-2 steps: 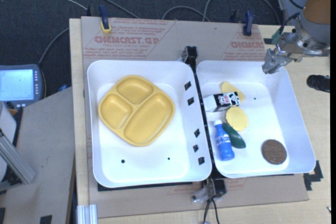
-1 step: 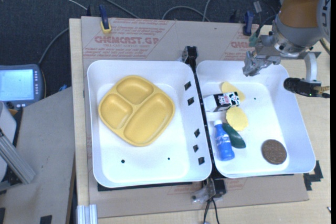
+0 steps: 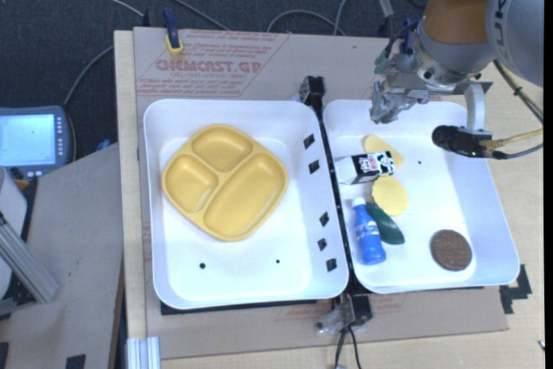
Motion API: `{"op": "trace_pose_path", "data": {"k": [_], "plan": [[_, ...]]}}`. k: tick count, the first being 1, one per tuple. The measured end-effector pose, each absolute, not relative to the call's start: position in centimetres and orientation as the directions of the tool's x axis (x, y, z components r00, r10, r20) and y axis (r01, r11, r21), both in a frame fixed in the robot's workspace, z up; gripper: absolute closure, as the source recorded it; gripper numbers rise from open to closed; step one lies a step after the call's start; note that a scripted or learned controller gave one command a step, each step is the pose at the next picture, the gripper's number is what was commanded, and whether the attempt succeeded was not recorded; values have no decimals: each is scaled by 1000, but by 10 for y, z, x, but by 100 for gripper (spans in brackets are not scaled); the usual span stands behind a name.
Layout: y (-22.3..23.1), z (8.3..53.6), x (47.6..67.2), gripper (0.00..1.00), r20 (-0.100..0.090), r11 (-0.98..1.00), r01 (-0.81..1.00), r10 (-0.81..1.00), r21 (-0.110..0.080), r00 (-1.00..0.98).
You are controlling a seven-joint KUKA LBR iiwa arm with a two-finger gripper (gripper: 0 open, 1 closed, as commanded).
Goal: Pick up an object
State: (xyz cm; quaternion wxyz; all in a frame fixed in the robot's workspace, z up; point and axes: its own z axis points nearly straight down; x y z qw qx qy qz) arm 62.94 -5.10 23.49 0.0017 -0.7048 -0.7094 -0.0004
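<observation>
In the camera view the gripper (image 3: 386,110) hangs over the far end of the right bin (image 3: 484,186); whether it is released or clenched I cannot tell, and nothing is visibly held. The nearest candidate, a pale yellow disc (image 3: 377,145), lies just below it toward the viewer, partly tucked under a small black-and-white carton (image 3: 372,164). Just beyond these sit a second yellow piece (image 3: 390,196), a dark green object (image 3: 385,223) and a blue bottle (image 3: 369,233), the last three touching or overlapping. This crowding is the main risk: a descent onto the cluster would likely catch two things at once or pinch an edge and slip, and the flat discs look too thin to grip well. The bottle lies close to the divider (image 3: 327,186) between the bins, so a finger could strike that wall. A brown round disc (image 3: 451,249) lies apart, farthest from the gripper, and seems the least obstructed. To the gripper's far side across the divider, the left bin (image 3: 164,212) holds a yellow compartment tray (image 3: 225,181).
</observation>
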Motion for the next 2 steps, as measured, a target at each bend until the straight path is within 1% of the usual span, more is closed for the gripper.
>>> {"op": "trace_pose_path", "data": {"k": [1,2], "plan": [[12,235,623,100,3,7,1000,1000,-3,-7],[70,239,607,100,3,7,1000,1000,-4,-7]]}}
